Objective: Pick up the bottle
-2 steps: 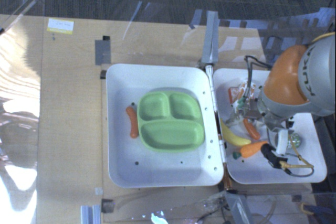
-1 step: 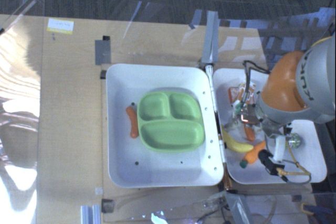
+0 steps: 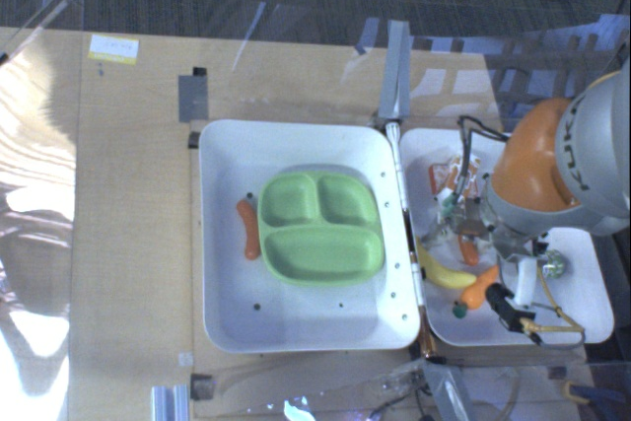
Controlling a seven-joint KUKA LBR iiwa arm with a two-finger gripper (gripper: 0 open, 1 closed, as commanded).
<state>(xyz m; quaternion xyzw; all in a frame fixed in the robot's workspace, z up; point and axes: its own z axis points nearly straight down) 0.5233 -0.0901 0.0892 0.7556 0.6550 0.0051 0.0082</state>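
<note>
My gripper (image 3: 459, 224) reaches down into the right bin (image 3: 582, 311), under the orange band of the arm. It hangs over a cluster of toys near the bin's left side. A small clear thing with a greenish end (image 3: 551, 262) lies just right of the wrist; it may be the bottle, mostly hidden by the arm. A red and white packet (image 3: 446, 178) lies behind the gripper. I see nothing clearly held.
A yellow banana (image 3: 444, 273) and an orange carrot (image 3: 477, 292) lie at the front left of the right bin. The left bin (image 3: 222, 311) holds a green divided plate (image 3: 321, 227) and an orange sausage (image 3: 249, 228) beside it.
</note>
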